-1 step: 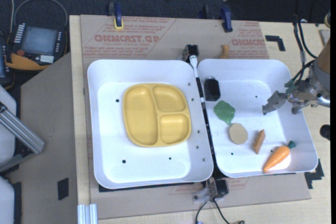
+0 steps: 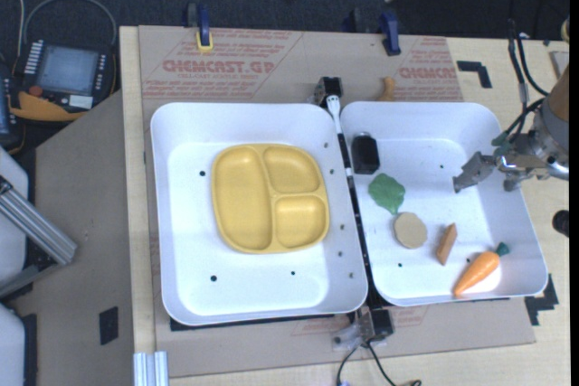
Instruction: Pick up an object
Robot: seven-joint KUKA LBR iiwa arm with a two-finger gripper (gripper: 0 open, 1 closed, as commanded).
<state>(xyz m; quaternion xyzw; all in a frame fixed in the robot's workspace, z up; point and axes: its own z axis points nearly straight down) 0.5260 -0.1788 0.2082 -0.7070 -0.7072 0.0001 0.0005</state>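
Note:
The right bin [image 2: 425, 127] holds several small items. A black block [image 2: 365, 153] lies by its left wall, with a green leaf-shaped piece [image 2: 388, 192] just below it. Further toward the front are a tan round disc [image 2: 410, 230], a small brown stick [image 2: 446, 243] and an orange carrot [image 2: 477, 273] near the front right corner. My gripper [image 2: 494, 174] hangs over the right side of this bin, above bare floor and to the right of the green piece. It is open, with nothing between its fingers.
The left bin [image 2: 181, 221] holds a yellow divided plate [image 2: 270, 196]. A black fixture [image 2: 329, 91] sits at the back where the two bins meet. Clamps [image 2: 204, 28] hold the board's far edge. Cables run at the right.

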